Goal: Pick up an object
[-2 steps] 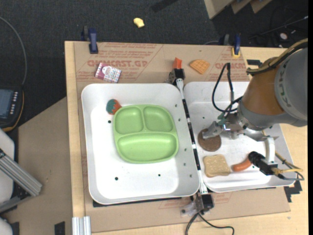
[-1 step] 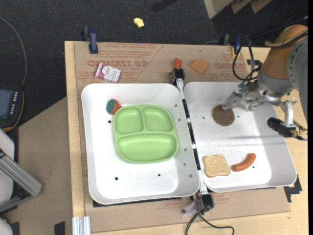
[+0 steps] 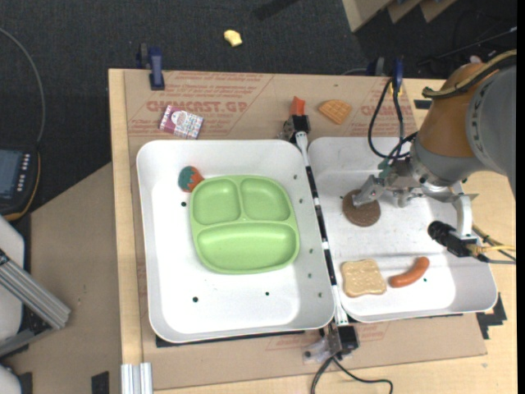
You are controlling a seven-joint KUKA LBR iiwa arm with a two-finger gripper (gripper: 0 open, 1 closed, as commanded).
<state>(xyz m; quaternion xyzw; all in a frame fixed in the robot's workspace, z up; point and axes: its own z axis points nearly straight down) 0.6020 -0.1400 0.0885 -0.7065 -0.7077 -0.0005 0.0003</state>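
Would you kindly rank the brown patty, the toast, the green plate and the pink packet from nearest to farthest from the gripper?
From the gripper:
1. Brown patty, right bin, right beside it.
2. Toast, right bin's front.
3. Green plate, left bin.
4. Pink packet, on the bench behind the left bin.

Right bin [image 3: 459, 298]: gripper [image 3: 367, 197] low at a brown round patty [image 3: 362, 212] (finger state not discernible). Toast slice [image 3: 362, 277] and sausage [image 3: 408, 272] lie near the front wall, just apart. Left bin [image 3: 164, 294]: green divided plate [image 3: 244, 224], with a small red-and-teal item [image 3: 190, 178] touching its rear-left corner.
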